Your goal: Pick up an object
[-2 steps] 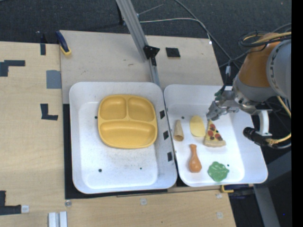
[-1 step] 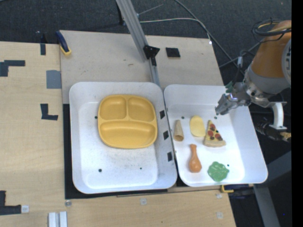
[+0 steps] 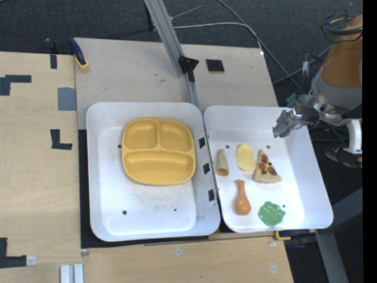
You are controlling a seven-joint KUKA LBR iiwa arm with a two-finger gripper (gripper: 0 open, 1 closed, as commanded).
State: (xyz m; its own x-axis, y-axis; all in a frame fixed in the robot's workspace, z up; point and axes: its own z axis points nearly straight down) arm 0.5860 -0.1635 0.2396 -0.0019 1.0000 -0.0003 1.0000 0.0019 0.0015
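The right bin (image 3: 306, 175) holds several toy foods: a tan cone (image 3: 222, 162), a pale yellow oval piece (image 3: 245, 157), a pizza slice (image 3: 266, 168), an orange drumstick (image 3: 241, 197) and a green leafy piece (image 3: 271, 213). My gripper (image 3: 285, 124) hangs over the bin's upper right part, above and to the right of the pizza slice and apart from it. Nothing shows between its dark fingers. The arm, with its orange band, enters from the right edge.
The left bin (image 3: 106, 211) bears a yellow divided plate (image 3: 158, 151). A grey metal pole (image 3: 171, 34) slants down to the gap between the bins. Cables run across the dark floor behind the bench.
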